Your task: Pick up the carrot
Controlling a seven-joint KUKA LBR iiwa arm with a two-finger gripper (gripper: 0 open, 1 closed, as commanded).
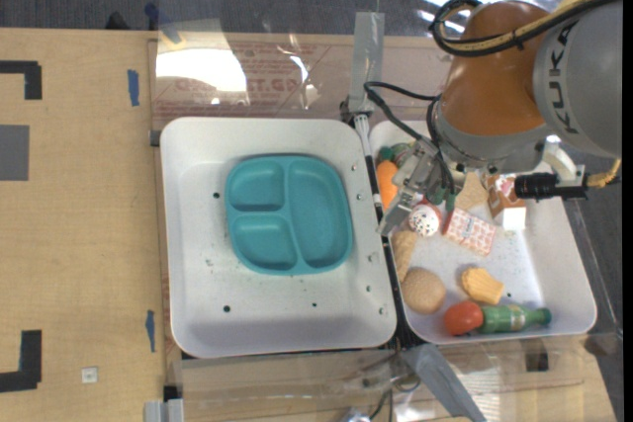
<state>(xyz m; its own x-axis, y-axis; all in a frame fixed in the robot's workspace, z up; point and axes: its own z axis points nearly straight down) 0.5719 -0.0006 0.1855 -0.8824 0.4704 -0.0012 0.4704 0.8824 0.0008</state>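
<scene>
Orange and partly hidden, the carrot (387,181) lies at the left edge of the right bin (564,257), close against the wall it shares with the left bin (188,242). The gripper (413,185) sits just beside it, perhaps touching; whether its jaws are open or closed cannot be told from here. A teal divided plate (290,213) rests in the left bin. Near the carrot are a white ball (425,221), a round bread roll (424,290) and a tomato (462,317).

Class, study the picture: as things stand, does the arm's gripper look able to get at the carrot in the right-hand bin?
Probably yes. The gripper hangs right beside the carrot, which lies uncovered against the right bin's left wall. That wall and the green item next to it may crowd the approach.
</scene>
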